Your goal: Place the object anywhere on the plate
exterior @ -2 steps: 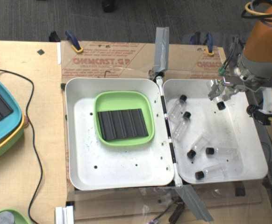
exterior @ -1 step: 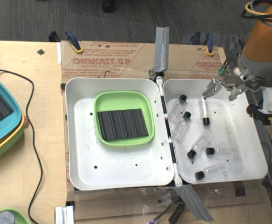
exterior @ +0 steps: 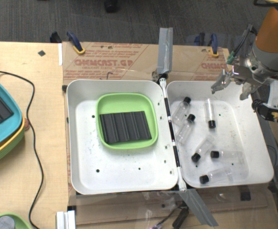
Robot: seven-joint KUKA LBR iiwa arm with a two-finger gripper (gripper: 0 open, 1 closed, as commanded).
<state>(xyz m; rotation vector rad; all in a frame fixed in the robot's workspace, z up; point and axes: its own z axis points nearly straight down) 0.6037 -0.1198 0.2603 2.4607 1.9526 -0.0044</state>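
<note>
Overhead, gripper (exterior: pixel 231 83) hovers at the right bin's (exterior: pixel 253 175) far right rim, fingers spread wide and empty, clear black-capped vials (exterior: pixel 209 111) scattered loose below for picking, green plate (exterior: pixel 126 120) waiting in the left bin (exterior: pixel 81 142).

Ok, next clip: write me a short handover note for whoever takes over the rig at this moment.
Gripper: open, holding nothing, above the back right corner of the right bin.
Objects: several clear vials with black caps lie loose in the right bin.
Plate: the green plate sits in the left bin with a dark ridged insert on it; no vial on it.
Done: nothing yet.
Left: pick a vial, carry it over, set it on the plate.
</note>
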